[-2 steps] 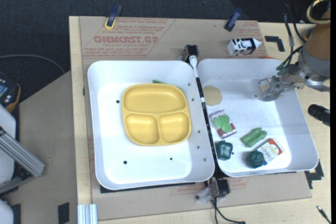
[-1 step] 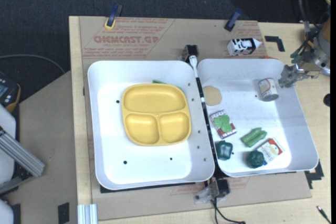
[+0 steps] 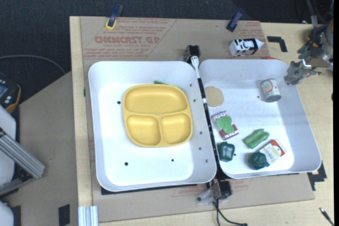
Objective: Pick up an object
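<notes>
The right bin point(image 3: 298, 123) holds several small objects. A small silver can point(image 3: 270, 89) lies on its side near the far right corner. A flat tan disc point(image 3: 213, 96) rests by the left wall. Toward the front lie a red-edged packet with green on it point(image 3: 224, 124), a light green pod point(image 3: 256, 137), two dark green pieces point(image 3: 226, 151) point(image 3: 258, 160) and a red-and-white packet point(image 3: 274, 150). My gripper point(image 3: 295, 72) hangs at the bin's far right rim, just right of the can and apart from it, with nothing seen in it.
The left bin point(image 3: 106, 114) carries a yellow divided plate point(image 3: 157, 115) with a green scrap point(image 3: 160, 82) showing behind it. A black-and-white toy point(image 3: 246, 46) sits on the bench beyond the right bin. Clamps hold the cardboard's far edge.
</notes>
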{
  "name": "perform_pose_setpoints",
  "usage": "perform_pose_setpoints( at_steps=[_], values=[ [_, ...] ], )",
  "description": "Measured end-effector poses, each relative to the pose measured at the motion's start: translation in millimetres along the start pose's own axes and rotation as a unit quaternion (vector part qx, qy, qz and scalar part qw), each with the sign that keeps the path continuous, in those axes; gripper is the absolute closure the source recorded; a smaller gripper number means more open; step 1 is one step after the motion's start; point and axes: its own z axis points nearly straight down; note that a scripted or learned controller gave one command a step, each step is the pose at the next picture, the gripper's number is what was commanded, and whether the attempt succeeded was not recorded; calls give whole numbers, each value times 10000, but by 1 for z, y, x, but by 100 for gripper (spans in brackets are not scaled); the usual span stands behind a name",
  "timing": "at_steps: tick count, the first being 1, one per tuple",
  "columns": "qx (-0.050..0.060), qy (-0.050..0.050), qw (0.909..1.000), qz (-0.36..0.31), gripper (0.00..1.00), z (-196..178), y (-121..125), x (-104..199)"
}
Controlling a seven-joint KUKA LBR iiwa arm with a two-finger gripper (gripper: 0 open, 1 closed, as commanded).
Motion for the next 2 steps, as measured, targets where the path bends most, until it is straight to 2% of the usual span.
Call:
perform_pose_setpoints(
  at_steps=[1, 2],
  values=[
    [45, 31, 10000, -23, 100, -8, -22, 55],
    [56, 32, 10000, -20, 100, 4, -43, 107]
  ],
)
